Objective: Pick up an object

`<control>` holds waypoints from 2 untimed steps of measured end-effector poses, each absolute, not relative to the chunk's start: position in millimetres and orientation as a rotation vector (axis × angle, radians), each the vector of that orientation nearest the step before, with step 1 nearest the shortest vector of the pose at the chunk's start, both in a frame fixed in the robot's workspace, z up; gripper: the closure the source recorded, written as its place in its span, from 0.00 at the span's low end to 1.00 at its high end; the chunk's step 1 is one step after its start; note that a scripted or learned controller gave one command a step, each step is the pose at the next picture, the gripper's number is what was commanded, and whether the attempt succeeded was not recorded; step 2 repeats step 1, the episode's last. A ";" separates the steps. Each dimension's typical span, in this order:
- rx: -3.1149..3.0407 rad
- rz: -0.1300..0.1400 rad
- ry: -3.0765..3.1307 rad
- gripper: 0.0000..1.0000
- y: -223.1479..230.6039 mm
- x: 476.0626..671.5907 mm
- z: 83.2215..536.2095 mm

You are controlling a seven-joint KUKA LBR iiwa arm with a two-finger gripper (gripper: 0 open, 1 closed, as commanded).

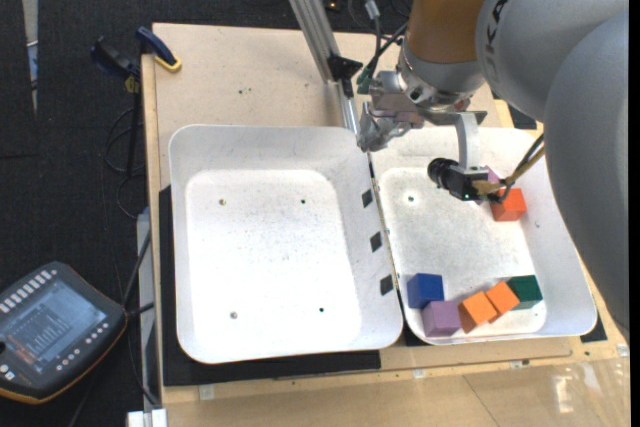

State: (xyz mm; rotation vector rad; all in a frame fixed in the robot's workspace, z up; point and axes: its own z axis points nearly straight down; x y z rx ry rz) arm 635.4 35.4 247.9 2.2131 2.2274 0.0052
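Orange, purple, blue and green blocks sit crowded along the near edge of the right bin (450,240), and that crowding is the main hazard. The purple block (441,317) touches the orange block (479,307), which touches the green block (524,291). The blue block (425,289) sits just beside the purple one. Coming down on any of these, I judge the tool (378,129) could land on a neighbour, shove the row against the bin wall, or pinch two at once and drop both.

A red-orange block (510,204) lies alone near the right wall, well apart from the cluster. It looks the safer pick, though the wall close by leaves little room on that side.

A second risk is the tool's present place. It hangs at the far rim, where the right bin meets the left bin (270,245), well apart from every block. A descent from there would, in my view, strike the rim or close on nothing.

Whether the tool is spread or pressed together I cannot tell, as the wrist hides its tip. Nothing shows in its grasp, and it touches no block. All the blocks lie in the right bin on the counter (250,75).
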 end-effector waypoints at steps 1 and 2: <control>2.213 0.003 2.228 1.00 80.5 650.7 235.2; 2.213 0.003 2.228 1.00 80.5 650.7 235.2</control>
